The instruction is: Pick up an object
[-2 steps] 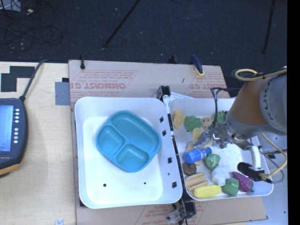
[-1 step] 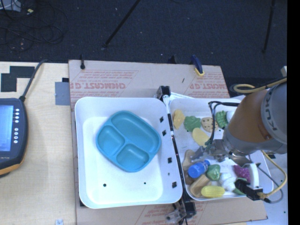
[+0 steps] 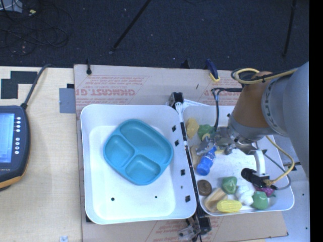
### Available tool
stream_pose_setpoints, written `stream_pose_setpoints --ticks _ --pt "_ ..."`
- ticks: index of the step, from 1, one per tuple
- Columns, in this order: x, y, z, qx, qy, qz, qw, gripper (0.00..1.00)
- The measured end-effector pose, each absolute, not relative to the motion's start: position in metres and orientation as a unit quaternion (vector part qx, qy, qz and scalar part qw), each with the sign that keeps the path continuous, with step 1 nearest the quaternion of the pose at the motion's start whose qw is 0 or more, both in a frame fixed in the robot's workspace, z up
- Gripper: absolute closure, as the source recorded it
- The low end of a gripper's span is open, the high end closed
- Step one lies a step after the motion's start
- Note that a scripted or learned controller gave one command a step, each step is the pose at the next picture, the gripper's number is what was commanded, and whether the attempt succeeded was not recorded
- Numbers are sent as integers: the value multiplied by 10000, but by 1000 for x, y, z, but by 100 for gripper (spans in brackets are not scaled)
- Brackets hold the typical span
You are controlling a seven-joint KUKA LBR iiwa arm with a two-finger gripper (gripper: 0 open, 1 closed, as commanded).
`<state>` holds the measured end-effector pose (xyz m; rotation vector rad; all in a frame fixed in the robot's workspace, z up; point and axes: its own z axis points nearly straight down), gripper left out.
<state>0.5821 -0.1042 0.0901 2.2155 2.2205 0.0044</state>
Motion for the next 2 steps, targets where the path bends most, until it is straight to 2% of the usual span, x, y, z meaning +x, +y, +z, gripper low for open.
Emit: stream_pose_setpoints --ticks 1,2 --pt "646 -83 91 7062 7080 29 41 0" --pt "643 -81 86 7062 7080 -14 -11 0"
